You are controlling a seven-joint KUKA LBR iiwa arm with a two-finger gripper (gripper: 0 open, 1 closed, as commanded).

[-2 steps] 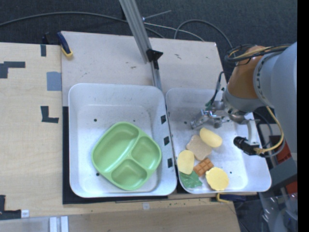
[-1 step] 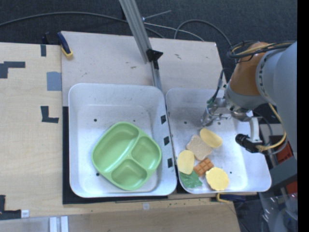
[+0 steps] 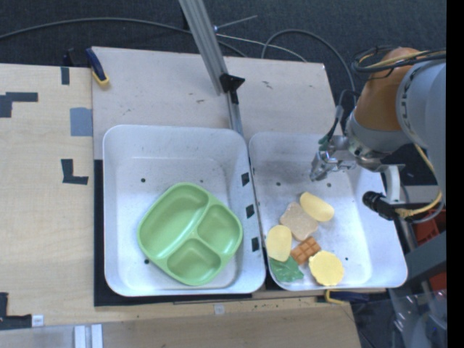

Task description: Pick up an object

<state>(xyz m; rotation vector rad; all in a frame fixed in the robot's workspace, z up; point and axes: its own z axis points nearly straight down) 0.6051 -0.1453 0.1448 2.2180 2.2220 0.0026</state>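
toy food pieces (image 3: 304, 241) in right bin (image 3: 377, 267)

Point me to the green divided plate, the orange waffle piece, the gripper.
green divided plate (image 3: 190, 232), camera view, centre divider
orange waffle piece (image 3: 306, 250), camera view, top face
gripper (image 3: 320, 170), camera view, fingertip area

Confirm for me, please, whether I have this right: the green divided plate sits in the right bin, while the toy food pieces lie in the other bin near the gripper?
Not quite: the camera view shows the green divided plate in the left bin, not the right. The rest holds: the toy food pieces lie in the other bin, the right bin, near the gripper.
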